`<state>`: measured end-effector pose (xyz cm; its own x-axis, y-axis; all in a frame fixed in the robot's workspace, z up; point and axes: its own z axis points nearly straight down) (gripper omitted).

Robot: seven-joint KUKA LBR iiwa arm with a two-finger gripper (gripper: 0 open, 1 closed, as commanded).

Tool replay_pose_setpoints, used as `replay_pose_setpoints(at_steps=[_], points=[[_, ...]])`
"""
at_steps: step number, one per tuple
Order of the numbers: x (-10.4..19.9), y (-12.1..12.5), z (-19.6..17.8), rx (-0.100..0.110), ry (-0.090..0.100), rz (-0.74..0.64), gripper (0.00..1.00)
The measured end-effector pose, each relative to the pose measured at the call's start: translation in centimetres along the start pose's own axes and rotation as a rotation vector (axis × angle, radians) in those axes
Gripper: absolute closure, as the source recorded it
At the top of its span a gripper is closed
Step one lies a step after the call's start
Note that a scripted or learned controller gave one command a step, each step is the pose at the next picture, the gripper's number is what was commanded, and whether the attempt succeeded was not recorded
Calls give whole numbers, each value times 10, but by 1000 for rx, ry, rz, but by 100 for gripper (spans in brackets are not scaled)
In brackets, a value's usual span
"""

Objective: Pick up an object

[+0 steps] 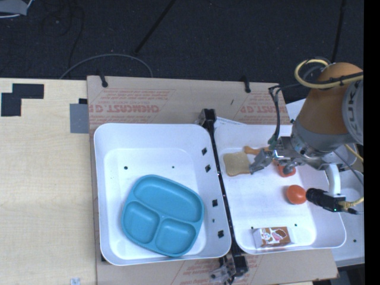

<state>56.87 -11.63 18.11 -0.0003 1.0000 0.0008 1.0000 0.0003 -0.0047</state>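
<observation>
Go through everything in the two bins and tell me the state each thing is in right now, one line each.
Blue divided plate: flat in the left bin, compartments up.
Tan flat piece: lying in the right bin, by the gripper.
Orange ball: resting loose on the bin floor.
Small box: lying flat near the front wall.
Gripper: low over the right bin, grip unclear.
</observation>
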Motion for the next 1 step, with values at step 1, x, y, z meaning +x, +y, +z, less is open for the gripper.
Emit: replay_pose_setpoints(at_steps=[1], points=[[7, 4, 59, 0, 0, 0, 0]])
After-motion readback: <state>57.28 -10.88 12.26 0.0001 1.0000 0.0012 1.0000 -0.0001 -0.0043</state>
